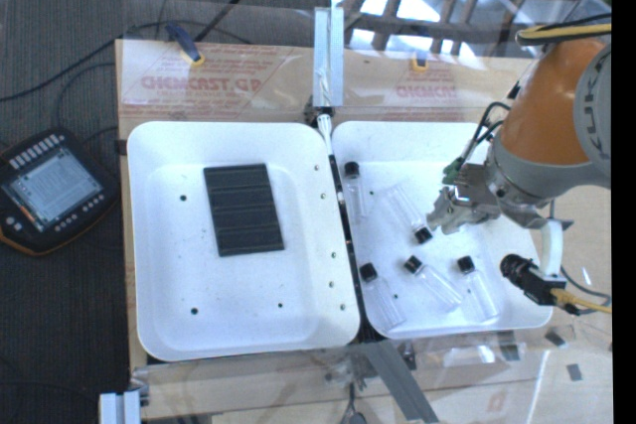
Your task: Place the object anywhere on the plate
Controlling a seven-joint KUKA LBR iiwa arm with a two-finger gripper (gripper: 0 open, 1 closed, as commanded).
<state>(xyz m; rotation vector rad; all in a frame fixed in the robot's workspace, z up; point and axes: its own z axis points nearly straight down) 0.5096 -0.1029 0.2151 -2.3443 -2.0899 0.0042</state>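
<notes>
In the left bin (pixel 159 243) a dark ribbed plate (pixel 243 209) lies flat, left of centre frame. The right bin (pixel 397 146) holds several clear vials with black caps (pixel 381 293), scattered across its floor. The hand (pixel 444 213) hangs over the right bin's middle, just above one vial (pixel 409 212); whether it is spread or pinching cannot be told.
</notes>
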